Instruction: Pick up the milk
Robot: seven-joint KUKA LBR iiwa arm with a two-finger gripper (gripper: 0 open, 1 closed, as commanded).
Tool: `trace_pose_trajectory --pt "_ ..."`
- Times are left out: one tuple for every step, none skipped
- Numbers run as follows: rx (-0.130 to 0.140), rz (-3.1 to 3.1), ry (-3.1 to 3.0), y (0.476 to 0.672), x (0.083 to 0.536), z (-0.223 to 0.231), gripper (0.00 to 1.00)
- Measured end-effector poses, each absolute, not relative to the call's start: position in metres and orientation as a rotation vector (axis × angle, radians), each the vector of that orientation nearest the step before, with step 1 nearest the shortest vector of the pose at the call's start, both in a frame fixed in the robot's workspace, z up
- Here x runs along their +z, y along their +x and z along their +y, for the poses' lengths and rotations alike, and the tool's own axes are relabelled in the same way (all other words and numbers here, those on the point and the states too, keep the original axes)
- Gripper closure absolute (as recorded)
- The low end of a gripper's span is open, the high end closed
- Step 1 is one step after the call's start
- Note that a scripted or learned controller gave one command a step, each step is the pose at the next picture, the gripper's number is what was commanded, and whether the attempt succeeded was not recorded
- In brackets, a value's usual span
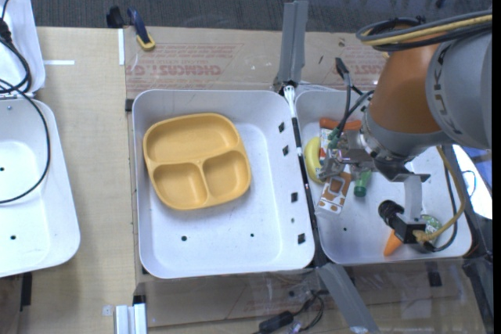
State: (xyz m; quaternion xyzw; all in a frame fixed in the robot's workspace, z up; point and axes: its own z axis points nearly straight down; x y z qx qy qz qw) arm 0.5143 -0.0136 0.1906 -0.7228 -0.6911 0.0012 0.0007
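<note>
The milk [333,195] is a small white and brown carton lying in the right bin [352,246], near that bin's left wall. My gripper [337,161] hangs just above the carton's far end, under the orange band of the arm [403,102]. From this view I cannot make out whether the gripper touches the carton. The arm hides much of the bin's far right part.
A yellow banana [313,157] lies left of the gripper against the bin wall. A green bottle [362,184] sits right of the carton, and an orange carrot [392,243] lies near the front. A yellow divided plate [197,160] rests in the left bin [219,246].
</note>
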Motion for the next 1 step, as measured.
trace_pose_trajectory --pt "0.006 -2.301 -2.139 0.5420 0.2932 -0.0024 1.00"
